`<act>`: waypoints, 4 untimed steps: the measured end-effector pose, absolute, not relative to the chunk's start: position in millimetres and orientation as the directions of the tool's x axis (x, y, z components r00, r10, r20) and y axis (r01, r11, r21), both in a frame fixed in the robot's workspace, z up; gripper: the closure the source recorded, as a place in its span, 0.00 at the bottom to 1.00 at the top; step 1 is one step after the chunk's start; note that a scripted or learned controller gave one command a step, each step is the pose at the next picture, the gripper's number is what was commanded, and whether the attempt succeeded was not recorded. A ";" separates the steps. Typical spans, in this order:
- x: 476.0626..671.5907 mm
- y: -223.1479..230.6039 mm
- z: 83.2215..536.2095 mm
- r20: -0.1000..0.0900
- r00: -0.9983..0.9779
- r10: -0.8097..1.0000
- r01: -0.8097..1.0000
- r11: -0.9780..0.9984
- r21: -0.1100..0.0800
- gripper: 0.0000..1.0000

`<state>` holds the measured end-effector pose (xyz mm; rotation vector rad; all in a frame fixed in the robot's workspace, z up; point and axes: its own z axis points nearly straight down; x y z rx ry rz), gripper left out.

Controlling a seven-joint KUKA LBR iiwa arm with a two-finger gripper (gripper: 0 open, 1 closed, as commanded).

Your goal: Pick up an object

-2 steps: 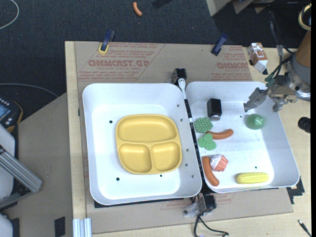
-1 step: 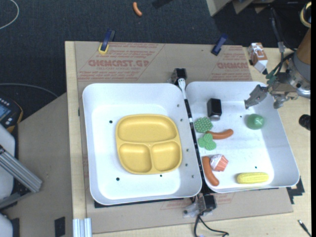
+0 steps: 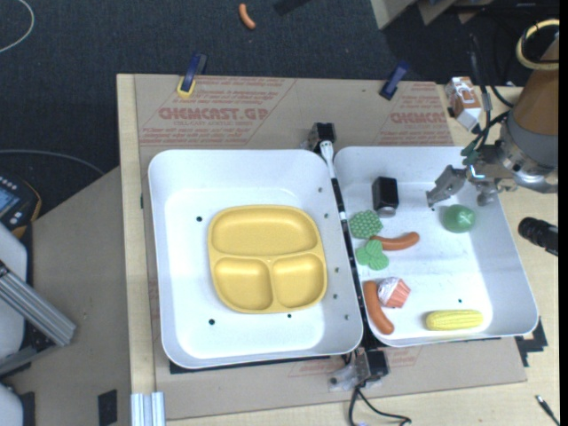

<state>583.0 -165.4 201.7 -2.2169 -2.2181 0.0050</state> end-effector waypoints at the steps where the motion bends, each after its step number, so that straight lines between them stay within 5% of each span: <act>1: 580.9 -168.8 157.9 0.002 0.000 1.000 1.000 0.000 -0.007 0.00; 3: 575.6 -176.6 83.6 0.002 -0.001 1.000 1.000 0.001 -0.004 0.00; 4: 576.5 -177.2 95.6 0.000 0.001 1.000 1.000 -0.001 0.000 1.00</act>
